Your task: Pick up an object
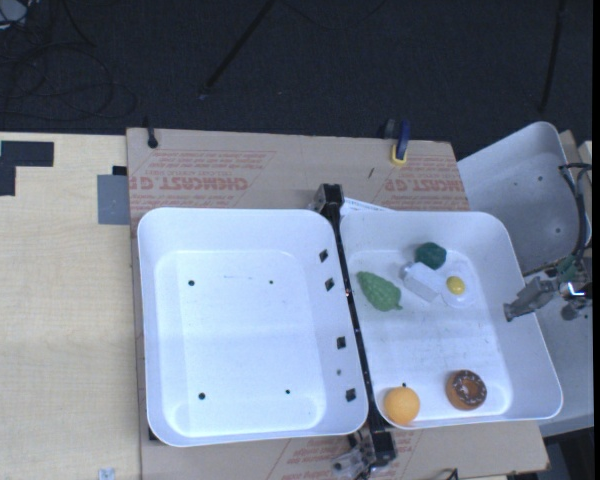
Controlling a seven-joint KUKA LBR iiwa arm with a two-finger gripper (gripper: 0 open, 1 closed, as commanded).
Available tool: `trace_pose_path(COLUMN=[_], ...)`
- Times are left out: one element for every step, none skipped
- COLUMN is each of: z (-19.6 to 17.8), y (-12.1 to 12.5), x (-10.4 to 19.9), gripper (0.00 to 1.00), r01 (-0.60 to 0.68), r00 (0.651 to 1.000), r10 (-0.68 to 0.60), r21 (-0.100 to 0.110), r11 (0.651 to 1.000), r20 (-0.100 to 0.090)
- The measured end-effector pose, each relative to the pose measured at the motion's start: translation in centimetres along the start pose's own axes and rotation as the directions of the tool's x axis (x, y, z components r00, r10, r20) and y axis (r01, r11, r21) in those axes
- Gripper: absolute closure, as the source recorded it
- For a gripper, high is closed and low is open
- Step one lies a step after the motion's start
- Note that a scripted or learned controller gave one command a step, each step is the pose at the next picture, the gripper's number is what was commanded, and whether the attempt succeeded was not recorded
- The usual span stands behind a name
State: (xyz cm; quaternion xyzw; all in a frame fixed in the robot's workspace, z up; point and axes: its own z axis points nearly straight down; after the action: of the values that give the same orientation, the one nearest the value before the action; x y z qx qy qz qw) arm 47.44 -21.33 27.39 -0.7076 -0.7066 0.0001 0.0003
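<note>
Bins: two shallow white bins are counted, set side by side on a cardboard sheet (280, 168) on the worktop (50, 298). The left bin (155, 268) and the right bin (525, 368) are touching along a dark middle divider.
Objects: five are counted, all in the right bin.
Green leafy piece (379, 292): one, lying flat near the divider, at mid depth of the bin.
Dark green block (431, 255): one, small and rounded, toward the far side of the bin.
White piece (419, 281): one, pale and boxy, just near of the dark green block and apparently touching it.
Clear cup with yellow ball (455, 286): one, just beside the white piece on its right; the yellow is seen inside a pale round rim.
Orange ball (402, 405): one, round and bright, in the near left corner of the right bin, close to the wall.
Brown doughnut (466, 389): one, ring-shaped with a dark centre, just right of the orange ball and apart from it.
Hand (525, 301): seen at the right rim of the right bin, at mid depth, well apart from every object; whether its grip is wide or narrow cannot be told, and nothing is seen held.
Crowding: the far three pieces are clustered together; the leafy piece, ball and doughnut lie with bare floor around them.
Surroundings: a blue and yellow clamp (400, 142) is seen at the far edge of the cardboard.
</note>
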Motion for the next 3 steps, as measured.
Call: trace_pose_path(z=[19.2,7.1,19.1], y=[0.0,0.2,0.1], x=[0.2,1.4,0.0], gripper=[0.00,0.00,0.00], r01=[0.002,0.004,0.000], r00=[1.000,1.000,1.000], r10=[-0.002,-0.004,0.000], r21=[0.006,-0.006,0.002], r11=[1.000,1.000,1.000], r20=[-0.002,0.002,-0.001])
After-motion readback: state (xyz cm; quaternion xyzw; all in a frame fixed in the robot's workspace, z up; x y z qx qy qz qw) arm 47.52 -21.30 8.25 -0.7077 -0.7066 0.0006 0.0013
